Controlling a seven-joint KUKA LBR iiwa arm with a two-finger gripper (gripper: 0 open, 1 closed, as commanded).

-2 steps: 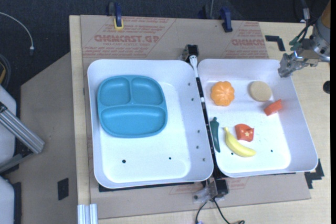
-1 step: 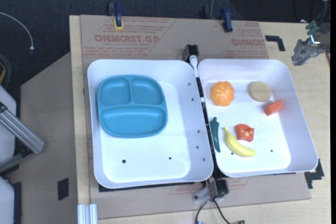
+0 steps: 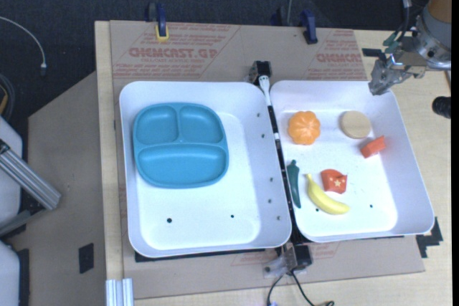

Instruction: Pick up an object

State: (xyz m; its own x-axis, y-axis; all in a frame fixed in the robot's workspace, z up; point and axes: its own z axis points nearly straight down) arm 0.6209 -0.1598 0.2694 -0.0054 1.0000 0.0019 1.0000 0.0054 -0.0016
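Leftmost, a blue divided plate [image 3: 181, 145] fills the left bin [image 3: 143, 226]; right of it, in the right bin [image 3: 409, 190], lie an orange [image 3: 304, 127], banana [image 3: 326, 198] and tan disc [image 3: 355, 124]. Approach step: gripper [image 3: 380, 84] hovers beyond that bin's far corner, its state indiscernible; next, descend onto one item
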